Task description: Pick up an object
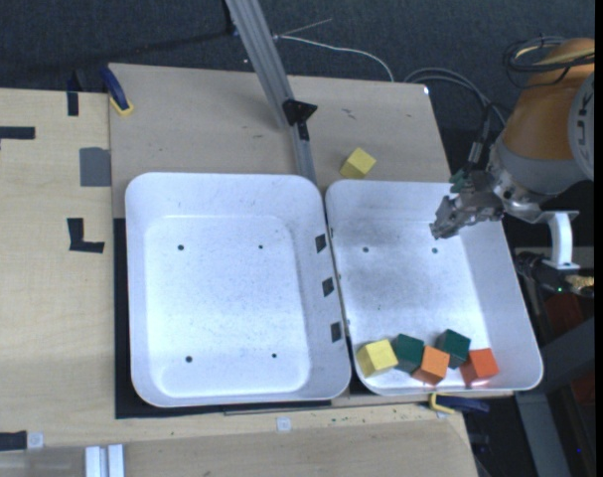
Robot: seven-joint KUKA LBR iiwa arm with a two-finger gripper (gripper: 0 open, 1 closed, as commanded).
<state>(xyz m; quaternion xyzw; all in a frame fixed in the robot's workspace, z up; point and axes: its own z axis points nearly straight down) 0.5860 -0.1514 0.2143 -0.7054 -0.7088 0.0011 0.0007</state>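
The grey arm with its orange band is reaching in from the right, its dark pincer hanging over the upper right part of the right shallow white plastic bin. Well below the pincer, along that bin's near edge, small cubes are lying clustered: a yellow cube, a dark green cube, an orange cube, a second green cube and a red-orange cube. Up and left of the pincer, another yellow cube is sitting on the wooden tabletop. Far left of the pincer, the left shallow white bin is lying alongside.
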